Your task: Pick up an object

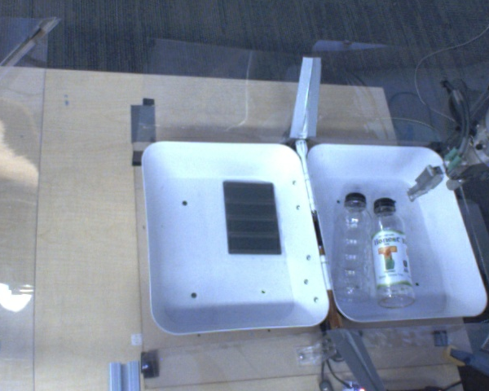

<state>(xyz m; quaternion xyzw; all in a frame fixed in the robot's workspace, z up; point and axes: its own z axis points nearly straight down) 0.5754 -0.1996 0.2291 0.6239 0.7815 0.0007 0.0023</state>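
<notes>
Here, on the pale wooden surface, two shallow white plastic bins are set side by side. In the left bin a dark, flat, ribbed rectangular pad is seen lying near the middle. In the right bin two clear plastic bottles with dark caps are laid just beside each other: an unlabelled one and a labelled one with a green, white and orange label. Both long axes run roughly up and down the view, caps toward the far rim. The grey two-finger tool is poised above the bin's far right corner, apart from both bottles; its grip cannot be judged. Nothing is held, so the pick is judged wholly undone.
</notes>
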